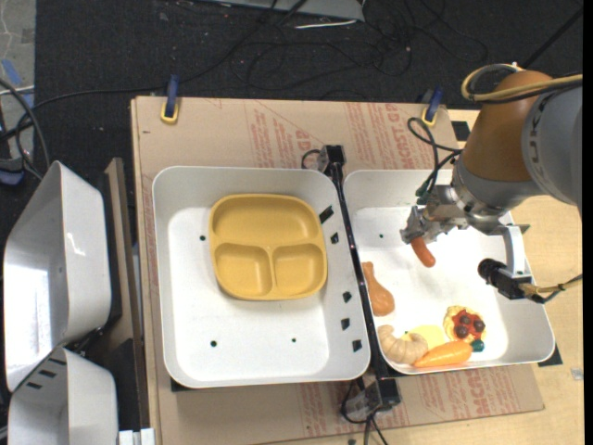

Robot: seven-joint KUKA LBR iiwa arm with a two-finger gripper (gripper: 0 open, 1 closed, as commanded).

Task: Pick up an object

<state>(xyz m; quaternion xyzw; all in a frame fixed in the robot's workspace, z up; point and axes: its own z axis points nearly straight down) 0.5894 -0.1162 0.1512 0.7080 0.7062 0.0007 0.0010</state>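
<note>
The sausage (423, 252), small and red-orange, sits pinched between the fingers of my gripper (422, 243), lifted at the 11 o'clock part of the right bin (537, 327). Red lettering printed on the cardboard sheet (269, 128) under the bins is too faint to read. Toward 5 o'clock lie a chicken drumstick (376, 290), a ginger root (403, 345), a carrot (445, 354) and a berry tart (464, 324), leaving bare floor around me. The left bin (176, 276) holds a yellow divided plate (269, 246).
</note>
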